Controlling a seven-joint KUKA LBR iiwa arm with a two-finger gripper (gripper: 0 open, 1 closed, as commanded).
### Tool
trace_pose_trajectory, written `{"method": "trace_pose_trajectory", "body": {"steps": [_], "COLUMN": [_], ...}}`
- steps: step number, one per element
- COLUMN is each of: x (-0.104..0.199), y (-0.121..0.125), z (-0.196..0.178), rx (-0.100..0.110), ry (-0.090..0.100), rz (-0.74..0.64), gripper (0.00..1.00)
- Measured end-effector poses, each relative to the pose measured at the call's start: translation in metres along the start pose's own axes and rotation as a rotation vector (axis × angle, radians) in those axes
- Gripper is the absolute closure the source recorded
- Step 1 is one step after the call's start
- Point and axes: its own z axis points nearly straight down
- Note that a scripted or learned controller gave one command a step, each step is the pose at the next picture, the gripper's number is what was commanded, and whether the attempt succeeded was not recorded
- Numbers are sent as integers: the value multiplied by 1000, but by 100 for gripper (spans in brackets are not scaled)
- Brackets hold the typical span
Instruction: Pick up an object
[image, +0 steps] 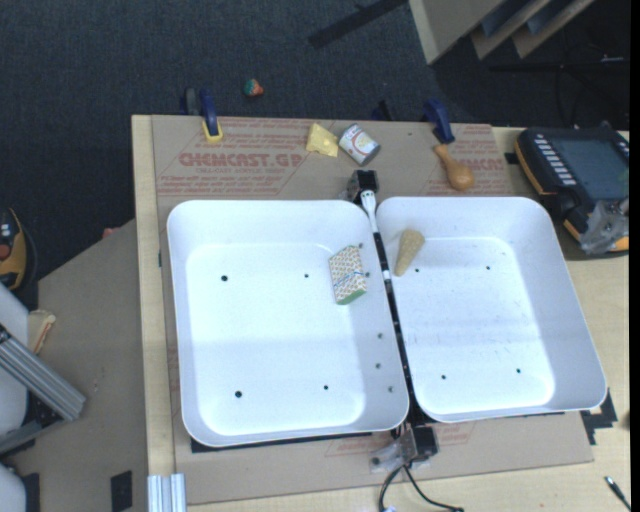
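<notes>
A small patterned block (348, 274), white with green and orange specks, lies in the left bin (200, 330) close to its right wall. A tan cone-shaped piece (407, 250) rests in the right bin (560, 330) at its upper left corner, touching the wall between the bins.
Behind the bins on the cardboard lie a yellow wedge (321, 140), a small white cylinder (359, 144) and a wooden pear-shaped piece (455, 168). Two blue clamps (209, 112) hold the board's back edge. A black pendant (580, 168) sits at the right.
</notes>
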Motion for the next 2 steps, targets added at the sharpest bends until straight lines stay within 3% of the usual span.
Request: {"method": "trace_pose_trajectory", "body": {"steps": [1, 2], "x": [-3, -2], "y": [-48, -46], "z": [-159, -150], "rx": [-36, -19], "ry": [-14, -8], "rz": [1, 0], "gripper": [100, 0]}}
